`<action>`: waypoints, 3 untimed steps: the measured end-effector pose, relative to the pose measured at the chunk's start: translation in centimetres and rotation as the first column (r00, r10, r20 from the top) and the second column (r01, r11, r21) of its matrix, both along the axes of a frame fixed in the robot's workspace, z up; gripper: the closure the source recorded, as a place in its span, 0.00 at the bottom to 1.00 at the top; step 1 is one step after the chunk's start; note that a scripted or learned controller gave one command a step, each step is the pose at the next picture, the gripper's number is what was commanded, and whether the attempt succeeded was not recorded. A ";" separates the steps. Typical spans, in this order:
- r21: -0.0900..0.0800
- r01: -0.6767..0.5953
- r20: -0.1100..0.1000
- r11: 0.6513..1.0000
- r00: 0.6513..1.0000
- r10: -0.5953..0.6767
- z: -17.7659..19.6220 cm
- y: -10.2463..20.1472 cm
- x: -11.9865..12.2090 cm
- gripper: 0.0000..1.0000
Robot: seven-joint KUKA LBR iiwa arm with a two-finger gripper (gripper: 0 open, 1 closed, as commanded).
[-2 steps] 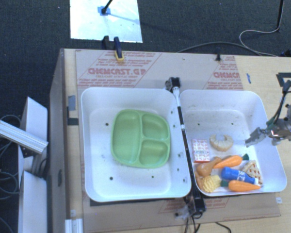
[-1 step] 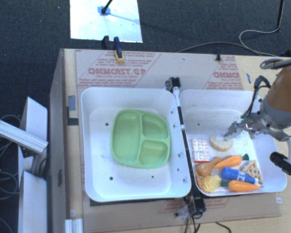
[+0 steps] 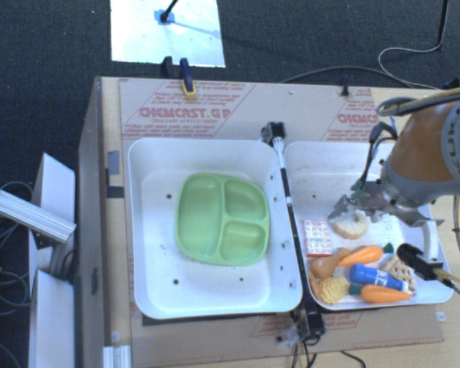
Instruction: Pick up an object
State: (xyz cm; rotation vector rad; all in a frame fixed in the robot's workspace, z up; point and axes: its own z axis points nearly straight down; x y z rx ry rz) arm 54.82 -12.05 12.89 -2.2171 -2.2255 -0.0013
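Over the right bin [image 3: 322, 167], my pincer [image 3: 353, 209] hangs just above a pale bread slice [image 3: 349, 227] — the slice sits at its 6 o'clock, almost touching. Finger spread I cannot tell — the wrist hides it.

A lab: robot bench [image 3: 215, 102], loose cables [image 3: 414, 50].

Toy foods [image 3: 360, 271] clustered in the right bin's [image 3: 322, 163] near corner, lying flat

Dark carpet floor [image 3: 46, 52], cardboard-topped bench [image 3: 238, 102]
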 end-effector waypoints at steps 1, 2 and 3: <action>-0.001 0.002 0.000 1.000 1.000 -0.002 -4.3 -0.6 0.6 0.00; -0.001 0.001 0.002 1.000 1.000 -0.001 -3.2 -0.6 0.7 1.00; 0.000 0.000 0.003 1.000 1.000 0.000 5.6 6.1 0.2 1.00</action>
